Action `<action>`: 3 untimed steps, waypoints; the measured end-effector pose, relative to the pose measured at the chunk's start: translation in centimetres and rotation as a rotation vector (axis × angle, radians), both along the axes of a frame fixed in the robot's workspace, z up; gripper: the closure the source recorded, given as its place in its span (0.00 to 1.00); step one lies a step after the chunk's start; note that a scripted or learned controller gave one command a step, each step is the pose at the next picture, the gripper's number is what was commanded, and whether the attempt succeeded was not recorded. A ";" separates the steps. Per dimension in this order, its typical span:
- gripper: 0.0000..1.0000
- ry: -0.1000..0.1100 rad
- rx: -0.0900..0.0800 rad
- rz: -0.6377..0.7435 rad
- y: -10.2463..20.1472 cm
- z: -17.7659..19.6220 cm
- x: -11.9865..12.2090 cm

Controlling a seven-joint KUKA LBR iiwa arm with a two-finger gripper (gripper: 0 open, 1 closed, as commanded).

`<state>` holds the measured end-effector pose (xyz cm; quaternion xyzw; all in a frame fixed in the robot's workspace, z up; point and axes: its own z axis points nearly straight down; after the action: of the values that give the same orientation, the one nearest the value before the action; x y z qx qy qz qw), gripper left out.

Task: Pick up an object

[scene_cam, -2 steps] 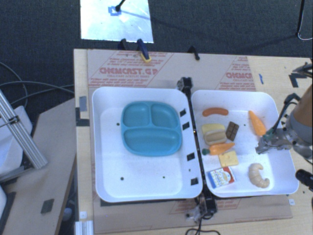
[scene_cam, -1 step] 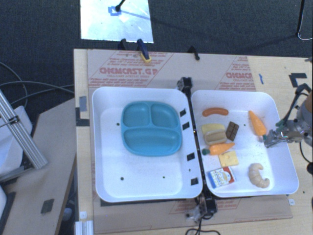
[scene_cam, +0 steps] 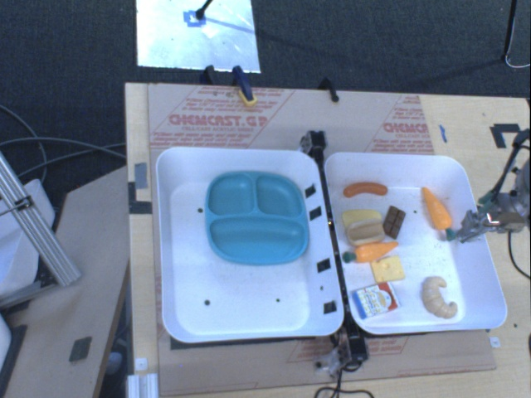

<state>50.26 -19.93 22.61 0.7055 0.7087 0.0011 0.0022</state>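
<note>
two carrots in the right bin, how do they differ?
The carrot by the right wall is short, stubby and a paler yellow-orange, lying steeply along the bin's depth. The carrot mid-bin is longer, slimmer and deeper orange, lying nearly crosswise with green at its left end. Both lie flat in the right bin.

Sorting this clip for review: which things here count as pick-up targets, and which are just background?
Job: gripper; right bin items: sausage, orange cone, chocolate, bread, carrot, cheese, carton, croissant.

Lying about: blue plate, left bin, clamp.

Red "CHEMCAST GP" print on the brown sheet (scene_cam: 217,119) under the bins.
</note>
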 end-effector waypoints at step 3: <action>1.00 0.001 0.003 0.006 14.6 -1.2 7.1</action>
<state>57.38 -5.32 21.42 0.7034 0.7108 0.0017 0.0007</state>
